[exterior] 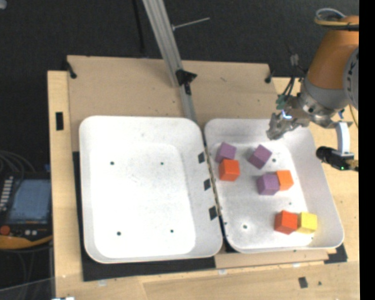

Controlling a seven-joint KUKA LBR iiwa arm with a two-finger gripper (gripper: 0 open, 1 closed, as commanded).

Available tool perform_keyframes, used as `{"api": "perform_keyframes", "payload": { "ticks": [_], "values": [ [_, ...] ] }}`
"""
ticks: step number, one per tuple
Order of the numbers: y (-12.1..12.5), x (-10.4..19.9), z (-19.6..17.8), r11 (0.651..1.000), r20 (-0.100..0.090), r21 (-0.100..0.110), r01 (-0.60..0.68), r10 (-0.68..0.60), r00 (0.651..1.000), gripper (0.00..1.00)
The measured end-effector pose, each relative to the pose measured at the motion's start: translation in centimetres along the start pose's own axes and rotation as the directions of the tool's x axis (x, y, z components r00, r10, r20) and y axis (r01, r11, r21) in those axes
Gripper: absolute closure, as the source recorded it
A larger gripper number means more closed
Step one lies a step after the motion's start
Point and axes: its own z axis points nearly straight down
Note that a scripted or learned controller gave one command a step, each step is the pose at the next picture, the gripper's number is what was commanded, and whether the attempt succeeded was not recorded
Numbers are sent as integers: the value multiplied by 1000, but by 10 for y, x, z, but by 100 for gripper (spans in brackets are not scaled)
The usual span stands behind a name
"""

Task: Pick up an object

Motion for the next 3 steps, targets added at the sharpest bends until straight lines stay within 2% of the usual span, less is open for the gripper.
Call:
{"api": "perform_keyframes", "payload": {
  "ticks": [1,2,3],
  "values": [
    [6,-6,-64,1000,2,-3,2,-2,1000,100],
    [7,-7,-78,1000,0,3,5,-5,1000,100],
    [-11,44,-65,1000,-1,8,2,-2,1000,100]
  ]
}}
